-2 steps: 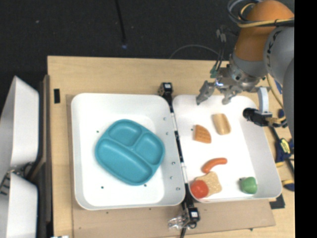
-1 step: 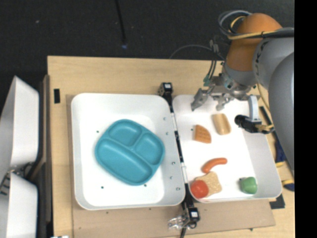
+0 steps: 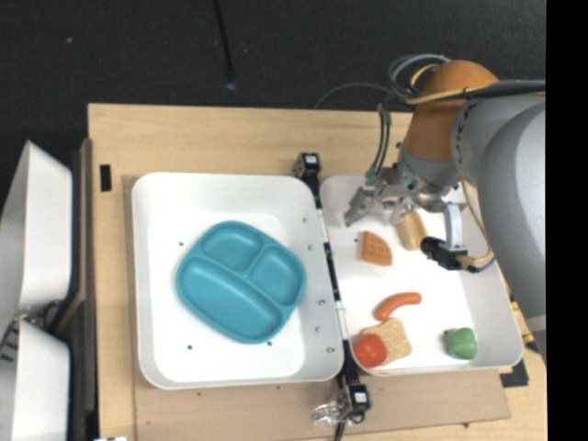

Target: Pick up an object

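With the gripper [image 3: 390, 205] hanging at the right bin's [image 3: 487, 338] 11 o'clock corner, fingers spread with nothing between them, the orange wedge [image 3: 375, 248] just below at 6 o'clock seems likeliest: centre over it, descend straight, then close

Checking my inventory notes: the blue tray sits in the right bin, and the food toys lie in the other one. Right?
No. The camera view shows the blue tray in the left bin; the food toys, such as the tomato, lie in the other one.
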Available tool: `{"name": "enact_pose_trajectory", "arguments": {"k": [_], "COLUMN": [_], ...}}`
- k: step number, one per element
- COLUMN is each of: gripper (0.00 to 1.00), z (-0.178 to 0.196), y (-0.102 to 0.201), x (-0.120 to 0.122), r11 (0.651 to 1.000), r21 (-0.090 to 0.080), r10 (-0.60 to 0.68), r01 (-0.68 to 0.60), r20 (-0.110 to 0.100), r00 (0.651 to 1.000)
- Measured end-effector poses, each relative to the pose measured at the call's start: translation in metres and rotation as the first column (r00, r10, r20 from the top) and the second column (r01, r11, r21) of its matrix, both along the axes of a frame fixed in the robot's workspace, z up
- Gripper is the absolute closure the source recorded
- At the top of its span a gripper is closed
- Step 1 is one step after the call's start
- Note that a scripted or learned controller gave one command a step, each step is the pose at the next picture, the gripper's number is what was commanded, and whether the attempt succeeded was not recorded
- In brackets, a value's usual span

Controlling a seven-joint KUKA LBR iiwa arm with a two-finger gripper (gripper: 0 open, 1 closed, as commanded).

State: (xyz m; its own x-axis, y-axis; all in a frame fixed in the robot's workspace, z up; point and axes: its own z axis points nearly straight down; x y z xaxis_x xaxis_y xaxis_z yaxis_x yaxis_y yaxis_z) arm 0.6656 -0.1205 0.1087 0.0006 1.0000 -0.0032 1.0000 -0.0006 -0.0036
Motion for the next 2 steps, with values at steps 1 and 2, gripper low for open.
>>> {"name": "enact_pose_trajectory", "arguments": {"k": [1,2], "gripper": [1.0,1.0], "z": [0.016,0.061], "y": [-0.001,0.002], "x": [0.003,0.009], "r11": [1.0,1.0], "r21": [0.0,0.004], "r10": [0.0,0.003], "r01": [0.0,-0.003], "r20": [0.009,0.009], "r00": [1.0,1.0]}}
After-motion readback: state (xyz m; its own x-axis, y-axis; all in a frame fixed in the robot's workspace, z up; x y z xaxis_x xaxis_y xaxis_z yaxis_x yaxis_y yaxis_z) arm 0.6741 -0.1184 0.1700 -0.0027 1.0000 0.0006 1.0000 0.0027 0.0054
